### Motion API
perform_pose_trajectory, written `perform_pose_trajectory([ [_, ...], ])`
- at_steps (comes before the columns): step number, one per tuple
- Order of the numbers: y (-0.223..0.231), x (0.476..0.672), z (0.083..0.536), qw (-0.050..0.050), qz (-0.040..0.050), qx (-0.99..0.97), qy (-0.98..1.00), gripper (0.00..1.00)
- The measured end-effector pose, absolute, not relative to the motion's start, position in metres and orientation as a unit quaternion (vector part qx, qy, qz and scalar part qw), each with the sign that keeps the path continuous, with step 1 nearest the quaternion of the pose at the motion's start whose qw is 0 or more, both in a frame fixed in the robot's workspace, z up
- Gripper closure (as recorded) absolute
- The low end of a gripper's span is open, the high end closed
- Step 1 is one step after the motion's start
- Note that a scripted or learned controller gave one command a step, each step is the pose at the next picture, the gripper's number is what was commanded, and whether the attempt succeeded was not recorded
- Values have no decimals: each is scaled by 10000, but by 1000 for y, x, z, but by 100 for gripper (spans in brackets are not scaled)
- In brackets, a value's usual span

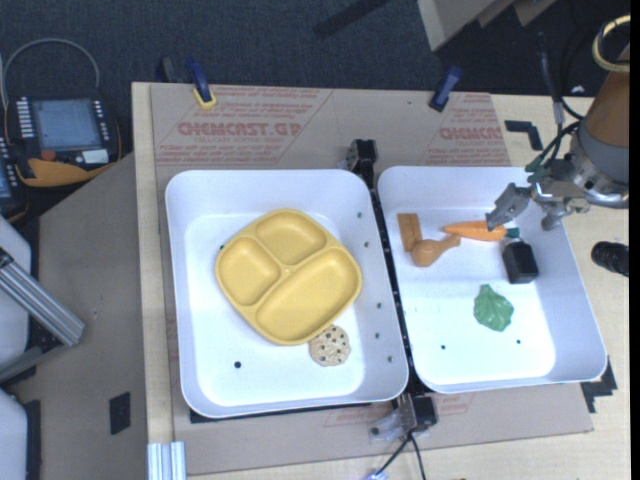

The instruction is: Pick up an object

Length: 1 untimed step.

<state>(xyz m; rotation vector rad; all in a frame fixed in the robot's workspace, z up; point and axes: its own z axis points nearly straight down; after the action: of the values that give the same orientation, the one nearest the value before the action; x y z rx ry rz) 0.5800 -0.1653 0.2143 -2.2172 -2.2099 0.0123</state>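
Overhead, the arm (600, 138) reached in from the right, its gripper (527, 208) hanging above the far right part of the right bin (560, 358). Whether its fingers stood apart or together could not be told from this angle, and nothing showed between them.

Just beside the gripper, toward the left, lay an orange carrot (474, 232), its thick end nearest the gripper. A black block (520, 261) sat just below the gripper, close to the carrot's end. Left of the carrot lay a tan wooden spoon (432, 251) and, touching or nearly touching it, an upright-lying brown block (409, 232) near the bin's left wall. A green leafy piece (493, 308) rested toward the middle of the bin, apart from the others.

The left bin (200, 368) held a yellow divided plate (289, 274), set at a tilt across its middle. A cookie (329, 347) lay just beside the plate's near edge, touching it or nearly so.
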Motion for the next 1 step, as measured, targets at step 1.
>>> perform_pose_trajectory([
  [1, -165, 583, 222, -4, 0, -7071, -7072, 0],
])
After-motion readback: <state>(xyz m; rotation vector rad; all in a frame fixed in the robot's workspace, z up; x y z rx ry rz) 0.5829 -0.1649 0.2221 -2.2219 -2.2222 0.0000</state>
